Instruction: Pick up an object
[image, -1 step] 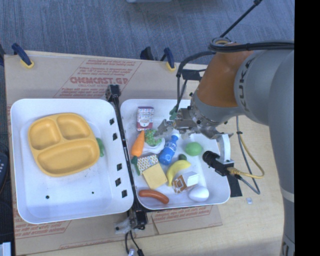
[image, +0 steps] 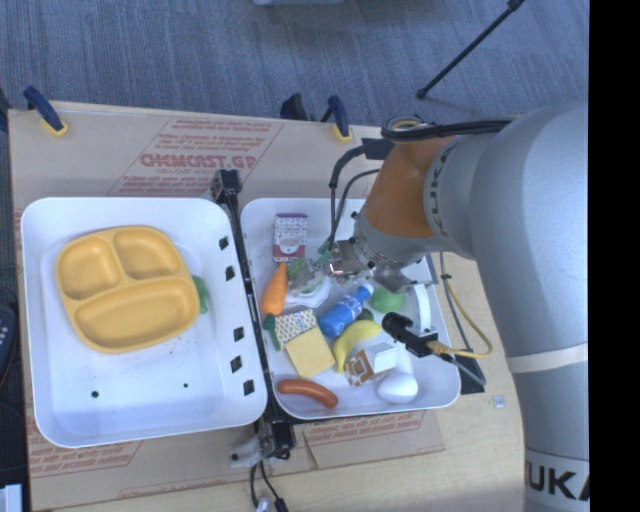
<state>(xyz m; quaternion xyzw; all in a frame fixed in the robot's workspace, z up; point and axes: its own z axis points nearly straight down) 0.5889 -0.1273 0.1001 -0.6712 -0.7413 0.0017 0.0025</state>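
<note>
Gripper is lowered into the cluttered right bin.
Finger state cannot be told; a carrot lies just beside.

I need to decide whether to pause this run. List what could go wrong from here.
1. The right bin is crowded: the carrot, blue bottle, cheese wedge and banana lie close together, so the pincer may nudge neighbours.
2. The egg and sausage are rounded and could roll away.
</note>
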